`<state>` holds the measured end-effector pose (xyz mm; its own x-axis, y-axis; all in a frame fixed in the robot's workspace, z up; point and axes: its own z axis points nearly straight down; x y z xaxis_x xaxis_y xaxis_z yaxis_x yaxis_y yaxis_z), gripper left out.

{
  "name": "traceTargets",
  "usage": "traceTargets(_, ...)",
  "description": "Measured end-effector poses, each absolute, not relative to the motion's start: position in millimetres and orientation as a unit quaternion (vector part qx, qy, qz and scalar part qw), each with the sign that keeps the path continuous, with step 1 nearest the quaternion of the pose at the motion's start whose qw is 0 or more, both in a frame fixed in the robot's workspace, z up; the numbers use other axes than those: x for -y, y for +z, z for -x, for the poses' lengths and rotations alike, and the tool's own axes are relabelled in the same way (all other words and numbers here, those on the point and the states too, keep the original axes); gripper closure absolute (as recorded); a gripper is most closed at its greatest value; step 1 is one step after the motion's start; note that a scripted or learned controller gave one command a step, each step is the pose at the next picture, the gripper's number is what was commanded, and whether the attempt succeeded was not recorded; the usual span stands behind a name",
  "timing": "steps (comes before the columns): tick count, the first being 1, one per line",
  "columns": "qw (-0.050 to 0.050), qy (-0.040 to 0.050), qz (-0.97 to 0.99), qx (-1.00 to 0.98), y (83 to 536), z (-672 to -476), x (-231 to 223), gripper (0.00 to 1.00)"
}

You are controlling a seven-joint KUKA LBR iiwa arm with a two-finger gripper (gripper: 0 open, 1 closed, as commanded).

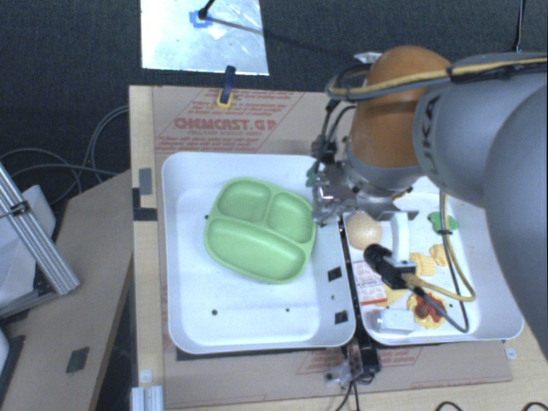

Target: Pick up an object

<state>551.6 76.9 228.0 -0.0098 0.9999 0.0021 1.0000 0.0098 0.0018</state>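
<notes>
I see the claw (326, 200) low over the wall btw. the two bins, at the 3 o'clock edge of the left bin (184, 255). I can't tell if the claw is spread or pressed together, b/c the big grey arm (488, 144) w/ its orange band (398, 101) hangs over it. The green plate (261, 229) lies flat in the left bin, a bit toward 1 o'clock from the middle, and it has 3 parts. Its 3 o'clock rim is just beside the claw; I can't tell if they touch. The right bin (479, 319) holds the small stuff. A tan egg-shaped thing (363, 228) sits near the 10 o'clock corner, just at 5 o'clock from the claw. A small green thing (443, 223) lies at 3 o'clock from the egg shape, well apart from it. Some yellow bits (428, 262) lie near the middle. A red and orange thing (428, 311) is at 6 o'clock from them, w/ a white thing (396, 320) beside it at 9 o'clock. A card w/ red print (370, 285) lies by the bin's 9 o'clock wall. Both bins sit on a brown cardboard sheet (231, 118) w/ red letters, on the worktop (103, 229). A shiny silver sheet (201, 24) lies at 12 o'clock, past the cardboard.
</notes>
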Motion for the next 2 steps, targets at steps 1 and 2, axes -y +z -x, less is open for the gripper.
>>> traceTargets(1, 0.000, -0.0007, 0.705, 0.710, 231.5, -549.9, -95.3, 1.00)
traceTargets(2, 0.000, 0.0002, 0.707, 0.707, 215.6, -539.8, -86.4, 1.00)
